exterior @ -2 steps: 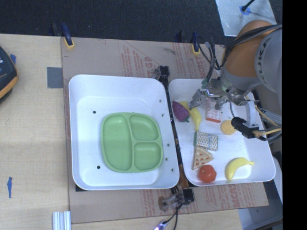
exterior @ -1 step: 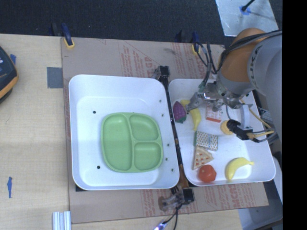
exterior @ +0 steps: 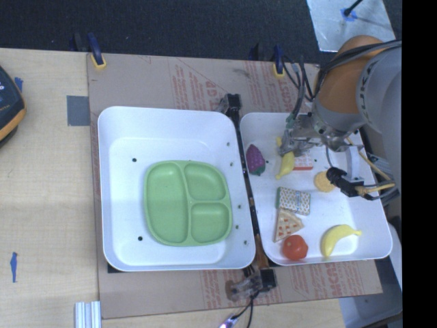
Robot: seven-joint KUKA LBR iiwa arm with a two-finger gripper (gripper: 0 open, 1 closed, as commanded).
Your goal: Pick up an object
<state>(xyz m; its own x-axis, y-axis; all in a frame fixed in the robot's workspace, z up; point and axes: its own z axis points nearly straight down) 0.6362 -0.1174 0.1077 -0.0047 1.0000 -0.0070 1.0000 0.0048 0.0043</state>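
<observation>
The worktop carries two shallow white bins set side by side on a sheet of brown cardboard. The left bin holds a light green divided plate with three compartments, lying flat near the middle of the bin.

The right bin holds the loose items. A purple grape-like piece lies near the bin's left wall. A small yellow banana lies just right of it, tilted, with its upper end directly below the tool. A flat white card with red marking lies beside that banana. Lower down sit a speckled square cracker, a pizza-slice wedge just below it, and a red tomato close to the near wall. A second yellow banana lies to the tomato's right, and a small round yellow piece sits near the arm's cabling.

The arm reaches in from the right — orange band visible above the wrist — and the tool hangs low over the upper left part of the right bin. Whether its fingers are wide or narrow cannot be told; no item is visibly between them.

A black and orange device sits at the far left edge of the worktop.
</observation>
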